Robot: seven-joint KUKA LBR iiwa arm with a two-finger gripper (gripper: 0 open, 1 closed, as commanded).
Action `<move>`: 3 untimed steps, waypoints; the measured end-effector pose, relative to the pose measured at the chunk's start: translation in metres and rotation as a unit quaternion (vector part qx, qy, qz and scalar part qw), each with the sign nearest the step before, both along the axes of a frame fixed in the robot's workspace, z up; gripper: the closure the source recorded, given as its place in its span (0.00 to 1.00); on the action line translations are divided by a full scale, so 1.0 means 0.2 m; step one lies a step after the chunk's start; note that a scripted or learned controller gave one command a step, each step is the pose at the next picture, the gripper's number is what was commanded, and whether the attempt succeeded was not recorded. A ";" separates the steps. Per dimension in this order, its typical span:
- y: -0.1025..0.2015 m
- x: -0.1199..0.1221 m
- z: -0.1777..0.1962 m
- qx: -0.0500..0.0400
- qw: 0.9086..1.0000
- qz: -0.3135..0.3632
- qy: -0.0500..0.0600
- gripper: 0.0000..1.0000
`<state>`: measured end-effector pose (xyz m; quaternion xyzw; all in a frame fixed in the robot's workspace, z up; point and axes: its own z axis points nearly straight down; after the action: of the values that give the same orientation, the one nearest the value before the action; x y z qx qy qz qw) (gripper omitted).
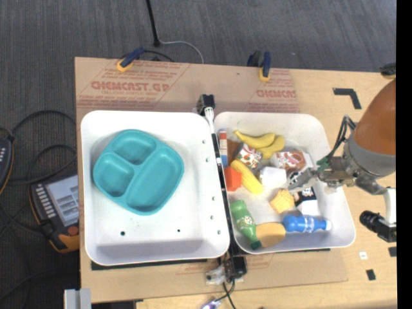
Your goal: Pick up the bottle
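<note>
Arm (376, 134) cut off at the frame's right edge; jaws' state can't tell, gripper (308, 184) blurs into clutter by the right bin (335, 140) right wall. Blue bottle (306, 224) lies on its side along that bin's near edge, white cap toward the near-right corner, touching a yellow block (270, 234). Left bin (96, 243): teal plate (138, 171), bare floor around it.

blue bottle (305, 224) with white label band and white cap end, lying on its side, long axis roughly left-right, in the right bin's near corner, just below the tool (308, 184), not touching it, yellow-orange toy against its left end
</note>
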<state>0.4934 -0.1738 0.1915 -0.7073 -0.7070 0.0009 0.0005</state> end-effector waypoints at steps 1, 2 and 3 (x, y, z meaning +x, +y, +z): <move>0.21 -0.05 -0.42 0.001 0.996 0.085 0.000 0.00; 0.05 -0.03 -0.51 0.000 0.941 0.339 -0.004 0.00; -0.06 -0.04 0.11 0.000 0.981 0.192 -0.001 0.00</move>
<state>0.4852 -0.1864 0.2134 -0.5581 -0.8298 0.0002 -0.0004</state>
